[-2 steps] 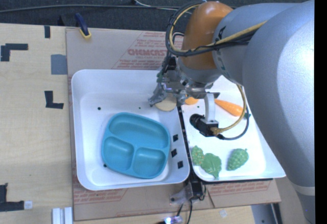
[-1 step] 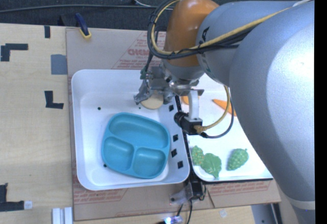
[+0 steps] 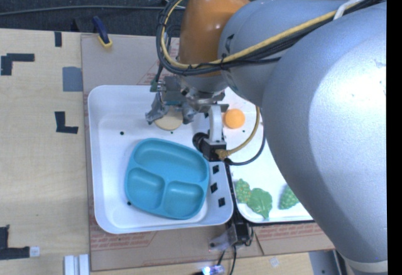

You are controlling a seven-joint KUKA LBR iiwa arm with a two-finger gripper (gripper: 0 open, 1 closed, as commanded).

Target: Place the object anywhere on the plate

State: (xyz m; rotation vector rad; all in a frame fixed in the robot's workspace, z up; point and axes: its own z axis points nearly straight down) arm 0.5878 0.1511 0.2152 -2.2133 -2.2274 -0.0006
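The gripper (image 3: 168, 113) sits low in the left bin (image 3: 103, 142), at about 12 o'clock from the plate (image 3: 167, 178). A pale tan disc (image 3: 168, 122) lies just under the fingers, peeking out below them. The fingers seem to stand on either side of its upper edge, but whether they actually pinch it, or how far apart they stand, I cannot tell from this slant.

The plate is blue, with three compartments, and lies in the lower half of the same bin, close to the disc and toward 6 o'clock from it.

The step in hand looks like the grasp. To do it well, the fingers should close squarely across the disc, low enough to catch its thin edge instead of skating over the top. A flat, thin thing slips easily, so lift straight up first and check that it comes along. Then carry it toward 6 o'clock, clear the plate's raised rim, and release low over a compartment, since any one will do.

In the right bin (image 3: 276, 204), an orange ball (image 3: 234, 118) and green pieces (image 3: 252, 197) lie well clear of that path.
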